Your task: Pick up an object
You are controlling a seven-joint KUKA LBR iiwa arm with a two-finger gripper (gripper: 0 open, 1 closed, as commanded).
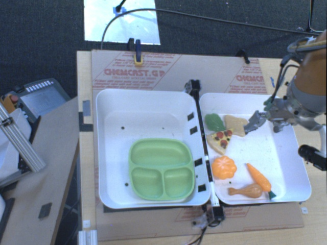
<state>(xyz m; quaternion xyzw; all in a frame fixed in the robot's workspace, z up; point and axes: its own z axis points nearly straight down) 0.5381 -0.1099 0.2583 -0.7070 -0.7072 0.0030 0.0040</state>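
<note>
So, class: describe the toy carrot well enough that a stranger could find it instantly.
Start at the right-hand white bin. Look along its near edge, beside the brown drumstick. The carrot is the long, pointed orange piece with a green tip, unlike the round orange pumpkin to its left.

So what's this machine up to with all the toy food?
A robot arm reaches in from the right, its gripper hanging over the right bin next to a tan piece of toy food. It holds nothing yet. That bin also has a pizza slice, a green vegetable, an orange pumpkin, a carrot and a drumstick. The left bin holds a green divided plate.
</note>
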